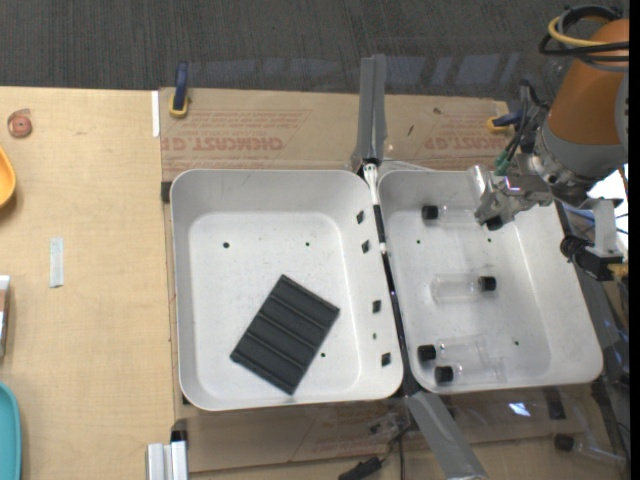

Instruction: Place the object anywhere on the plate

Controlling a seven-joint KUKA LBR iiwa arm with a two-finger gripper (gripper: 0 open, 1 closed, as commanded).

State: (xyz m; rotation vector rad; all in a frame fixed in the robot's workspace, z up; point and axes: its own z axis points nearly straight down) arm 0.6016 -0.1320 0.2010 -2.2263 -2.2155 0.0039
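Item: tool (492,218) over right white bin (560,363)
Grip state unreadable; you should centre on a clear black-capped vial (462,290) (hard to see), then carry to ribbed black rectangular plate (286,333).

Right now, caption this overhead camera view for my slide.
Gripper hovers over right bin; dark ribbed plate lies in left bin.

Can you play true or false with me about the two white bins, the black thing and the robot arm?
1. The black ridged plate lies in the left bin. True.
2. The gripper hangs over the left bin. False: it is over the right bin, near its far edge.
3. Clear tubes with black caps lie in the right bin. True.
4. A tube already rests on the plate. False: nothing lies on it.
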